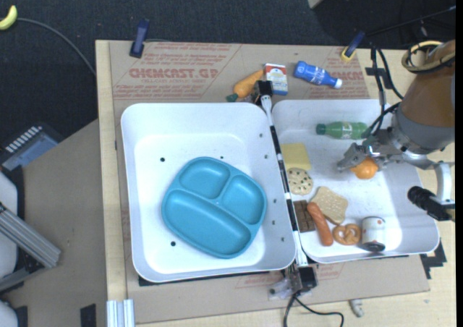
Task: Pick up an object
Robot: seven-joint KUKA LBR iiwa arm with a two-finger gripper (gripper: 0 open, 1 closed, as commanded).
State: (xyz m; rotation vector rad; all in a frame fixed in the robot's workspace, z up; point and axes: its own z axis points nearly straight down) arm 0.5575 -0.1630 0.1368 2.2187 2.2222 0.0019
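While the arm reaches into the right bin from the side, these are the points of risk, left to right.

Blue tray point(214, 206): far left of the claw, alone in the left bin point(137, 137); no part in this attempt.

Cheese slice point(295, 155) and cracker point(299, 181): left of the claw, flat on the right bin point(405, 242) floor; probably too thin to pinch if the claw drifts that way.

Green bottle point(341, 129): just up and left of the claw, lying on its side; a sideways nudge could roll it.

Claw point(363, 161): low over the right bin, its dark fingers point(350, 157) spread around the orange ball point(367, 169).

Orange ball: at the claw, between the fingers but not visibly squeezed; being round, it may squirt out or roll as they press in.

Toast point(332, 203), sausage point(319, 222), pretzel point(348, 234), can point(373, 229): below the claw, clustered near the front wall; a loose ball could roll in among them.

Surface point(173, 65): beyond the bins, behind the claw.
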